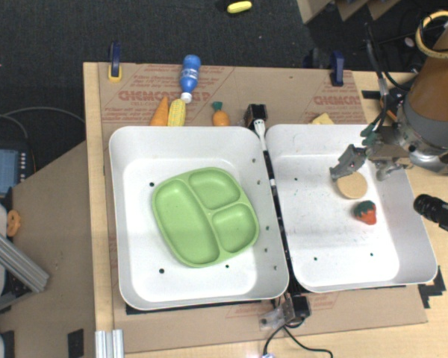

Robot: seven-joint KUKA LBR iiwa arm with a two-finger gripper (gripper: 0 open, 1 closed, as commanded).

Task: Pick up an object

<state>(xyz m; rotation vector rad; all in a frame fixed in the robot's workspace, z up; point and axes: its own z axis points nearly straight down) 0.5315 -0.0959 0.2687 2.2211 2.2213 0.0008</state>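
Spread wide, the hand [366,164] hangs over the right white bin [321,267], its fingers straddling the flat round tan disc [352,187] — nothing is gripped yet, and the stance looks chosen to close on that disc. A small red strawberry-like toy [366,212] lies just beside it. The green three-compartment plate [204,215] fills the left white bin [134,162].

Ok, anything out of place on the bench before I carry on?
Yes: a blue bottle, a corn cob and two carrots lie on the cardboard behind the left bin, outside both bins. A yellow piece lies on the floor.
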